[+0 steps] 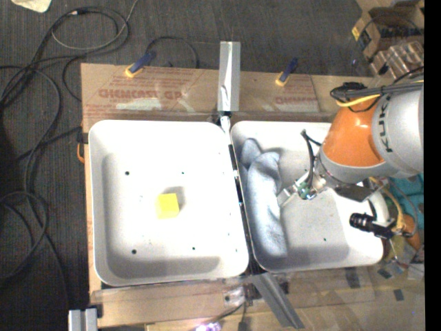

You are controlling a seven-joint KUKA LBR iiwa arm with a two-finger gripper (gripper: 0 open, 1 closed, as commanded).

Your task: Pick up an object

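The claw (pixel 296 192) hangs over the right bin (pixel 313 259), low above the white floor of the bin. Above it is the orange band (pixel 350 145) of the grey arm (pixel 403 126). Whether the claw is wide or narrow, I cannot tell from this view, and no thing is visible inside it.

Just beside the claw, on its left in the view, a long grey soft thing (pixel 265 198), probably a folded cloth, lies in the same bin along the left wall. The tip of the claw is very near its edge; I cannot tell if they touch.

Well apart from the claw, further left past the grey thing, a small yellow block (pixel 168 205) lies alone on the floor of the left bin (pixel 103 150).

Behind the claw, beyond the far rims of the bins, a metal post (pixel 229 74) stands between two clamps (pixel 141 63) on a brown cardboard sheet (pixel 138 94).
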